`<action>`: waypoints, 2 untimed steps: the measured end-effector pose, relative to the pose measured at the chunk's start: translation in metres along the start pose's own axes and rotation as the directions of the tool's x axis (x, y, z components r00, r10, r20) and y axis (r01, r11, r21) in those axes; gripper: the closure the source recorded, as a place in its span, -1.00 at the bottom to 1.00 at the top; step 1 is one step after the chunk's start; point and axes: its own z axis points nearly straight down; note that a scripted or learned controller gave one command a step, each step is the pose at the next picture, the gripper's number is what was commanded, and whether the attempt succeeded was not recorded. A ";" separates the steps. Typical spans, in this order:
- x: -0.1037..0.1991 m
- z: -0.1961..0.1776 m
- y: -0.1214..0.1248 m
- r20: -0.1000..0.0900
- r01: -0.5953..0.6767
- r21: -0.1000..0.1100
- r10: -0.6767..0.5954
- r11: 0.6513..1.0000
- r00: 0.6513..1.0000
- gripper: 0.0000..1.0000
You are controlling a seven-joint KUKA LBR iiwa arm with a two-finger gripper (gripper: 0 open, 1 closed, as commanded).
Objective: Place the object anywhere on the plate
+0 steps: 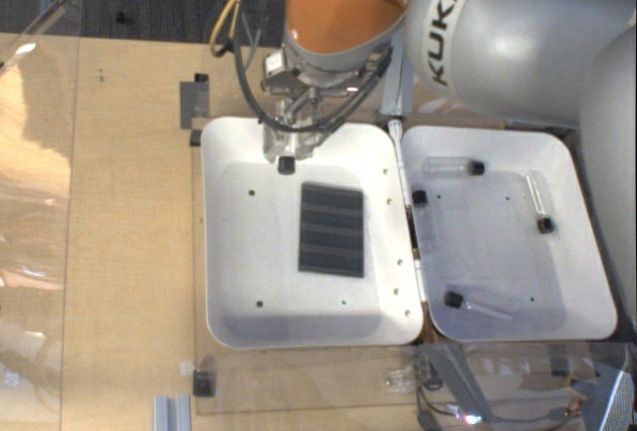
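Big grey arm (518,31) up top, gripper (286,158) near left bin's (229,320) back edge, finger state unclear, black ridged plate (331,229) just below, clear tubes (453,165) in right bin (587,310).

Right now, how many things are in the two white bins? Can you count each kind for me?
Dark ridged plate in the left bin: 1
Clear tubes with black caps in the right bin: 3 (one at the back, one on the right, one at the front)
Small black piece: 1
Total: 5
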 end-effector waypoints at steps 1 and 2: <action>0.000 0.000 0.000 0.000 0.000 0.001 0.000 1.000 1.000 -1.00; -0.041 0.107 0.001 -0.001 -0.079 -0.003 0.079 0.997 0.997 -1.00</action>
